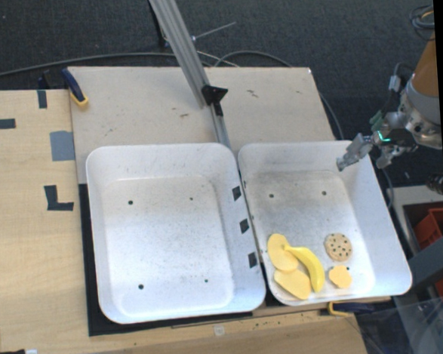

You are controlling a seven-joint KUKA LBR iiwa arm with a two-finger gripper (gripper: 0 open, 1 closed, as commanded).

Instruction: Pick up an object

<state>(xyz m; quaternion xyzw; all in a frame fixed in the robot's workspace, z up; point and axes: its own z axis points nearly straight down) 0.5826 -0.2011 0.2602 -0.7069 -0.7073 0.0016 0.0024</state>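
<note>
Several toy foods lie in the front part of the right bin (pixel 359 201). Among them are a yellow banana (pixel 308 265), a pale yellow slice (pixel 281 254), another yellow piece (pixel 293 284), a round speckled cookie (pixel 337 246) and a small orange-yellow piece (pixel 340 278). My gripper (pixel 364 159) hangs at the bin's far right rim, well behind the foods. It is open, with one grey finger (pixel 352 155) pointing down-left over the bin, and nothing sits between the fingers.
The left bin (pixel 103 218) sits beside the right one, with a raised divider between them. A slanted metal pole (pixel 186 50) rises behind the bins. A yellow-and-blue clamp (pixel 74 87) lies at the bench's back left.
</note>
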